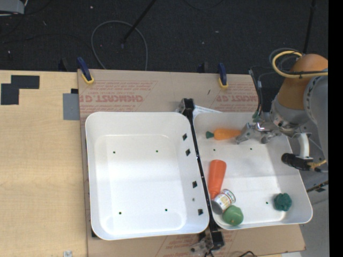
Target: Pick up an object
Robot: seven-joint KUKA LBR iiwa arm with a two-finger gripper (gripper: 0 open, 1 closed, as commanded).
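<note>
Orange carrot (226,134) lies lengthwise left-right in the right bin (300,218), just left of the gripper (252,135); its finger state cannot be told.

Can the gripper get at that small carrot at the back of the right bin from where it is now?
Probably yes. The gripper hangs right beside the small carrot in the right bin, with bare floor around the carrot and the other toys lying nearer the front.
</note>
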